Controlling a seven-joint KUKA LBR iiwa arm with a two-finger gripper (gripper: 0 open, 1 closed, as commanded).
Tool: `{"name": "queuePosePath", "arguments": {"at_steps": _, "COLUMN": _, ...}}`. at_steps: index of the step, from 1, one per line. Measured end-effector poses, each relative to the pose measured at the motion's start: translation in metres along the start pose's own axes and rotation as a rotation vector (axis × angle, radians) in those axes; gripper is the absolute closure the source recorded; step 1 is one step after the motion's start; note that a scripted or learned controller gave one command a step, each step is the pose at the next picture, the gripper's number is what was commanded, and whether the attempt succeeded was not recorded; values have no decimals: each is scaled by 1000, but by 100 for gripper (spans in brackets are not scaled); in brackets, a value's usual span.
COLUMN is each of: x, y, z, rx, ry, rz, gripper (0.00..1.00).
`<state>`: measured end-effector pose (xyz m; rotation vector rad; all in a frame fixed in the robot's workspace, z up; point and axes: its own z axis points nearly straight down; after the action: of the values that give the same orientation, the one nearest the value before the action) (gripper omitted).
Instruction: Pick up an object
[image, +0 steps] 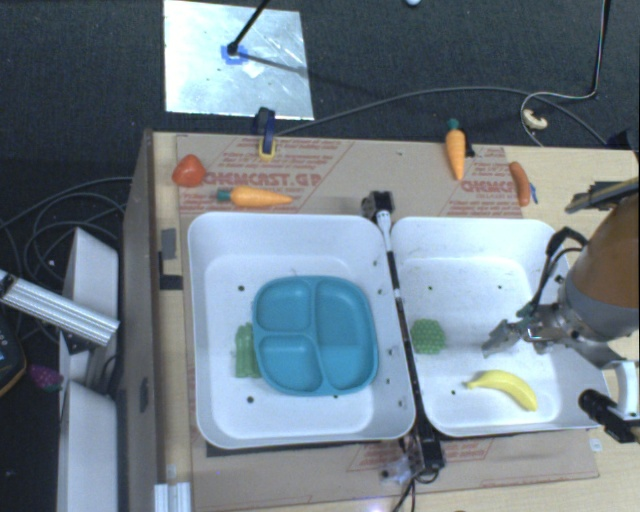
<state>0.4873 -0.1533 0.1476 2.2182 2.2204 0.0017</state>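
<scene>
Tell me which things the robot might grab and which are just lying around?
Likely the job: gripper, banana and green lump near it in the right bin.
Just lying about: blue plate in the left bin; left carrot, right carrot, red lump outside the bins.

Partly hidden: the green block (243, 351) in the left bin (215, 250), its right side covered by the rim of the blue divided plate (315, 335); its kind cannot be told. Blurred: the green lump (428, 336) against the left wall of the right bin (470, 240), too soft in outline to name. Cut off: the arm (612, 270), by the view's right edge; its bulk covers the right bin's far right wall. The hand (497, 340) is blurred. The red lettering (265, 180) on the tabletop (400, 165) is too small to read in full.
</scene>
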Motion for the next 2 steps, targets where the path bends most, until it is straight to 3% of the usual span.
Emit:
{"name": "queuePosePath", "arguments": {"at_steps": 1, "x": -4, "y": -1, "z": 41, "rx": 3, "ry": 1, "rz": 0, "gripper": 0}}
{"name": "queuePosePath", "arguments": {"at_steps": 2, "x": 0, "y": 0, "z": 16, "rx": 1, "ry": 1, "rz": -2, "gripper": 0}}
